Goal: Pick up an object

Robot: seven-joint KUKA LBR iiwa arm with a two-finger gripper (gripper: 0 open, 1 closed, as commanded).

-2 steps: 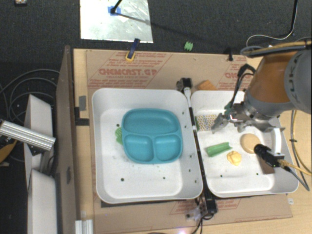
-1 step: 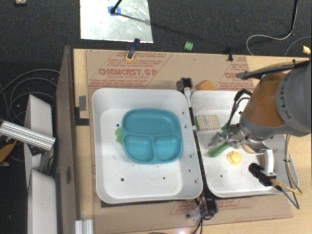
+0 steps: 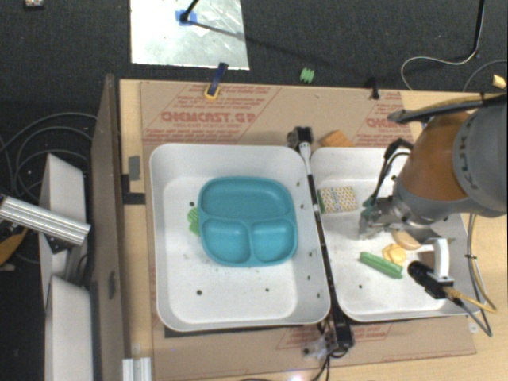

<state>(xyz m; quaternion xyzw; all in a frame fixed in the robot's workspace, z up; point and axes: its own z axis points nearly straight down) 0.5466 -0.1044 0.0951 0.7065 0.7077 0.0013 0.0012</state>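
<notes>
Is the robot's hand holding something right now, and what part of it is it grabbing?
It cannot be told. The hand is low in the right bin, close to the patterned block and green stick, with nothing visibly gripped.

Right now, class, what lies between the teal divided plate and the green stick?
In the camera view, the black divider between the bins separates plate from stick.

- A brown cardboard sheet point(image 3: 238, 113) with red print covers the bench.
- A shiny metal plate point(image 3: 189, 22) lies just beyond the cardboard sheet.
- Black cables point(image 3: 32, 145) coil left of the cardboard sheet.
- A small green clip point(image 3: 307, 75) lies just past its far edge.
</notes>
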